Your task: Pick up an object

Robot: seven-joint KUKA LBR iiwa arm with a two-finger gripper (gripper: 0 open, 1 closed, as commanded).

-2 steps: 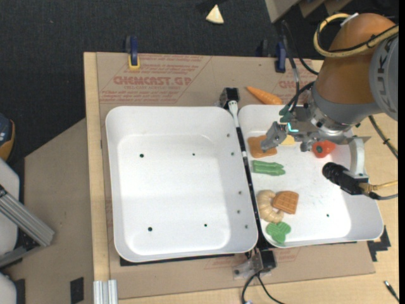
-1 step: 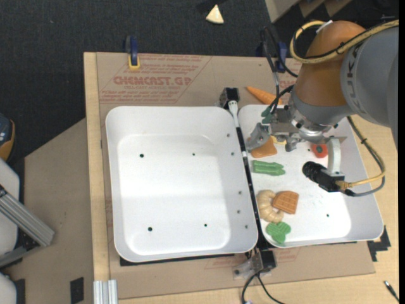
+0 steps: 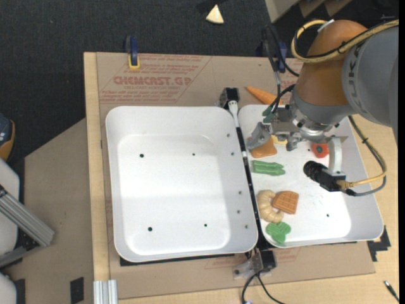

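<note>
Toys are what I am after, and all of them lie in the right bin, which explains why my arm hangs over that side while the left bin sits bare beside it.

From the camera above the bench, my gripper is low over the far left corner of the right bin, close to the divider between the 2 bins. Directly under it lies an orange piece, partly hidden by my own metal, so I judge that is the one I am lined up on. Whether my fingers are spread or closed I cannot tell from this slant; the wrist blocks them, and nothing shows clearly clamped between them.

Nearer along the same left edge sit a green pod, then a tan shell touching a brown waffle, then a green leaf at the near rim. A small red piece lies right of my wrist, and an orange carrot rests outside the bin on the far side.

Crowding the divider wall could make a clean close awkward.
</note>
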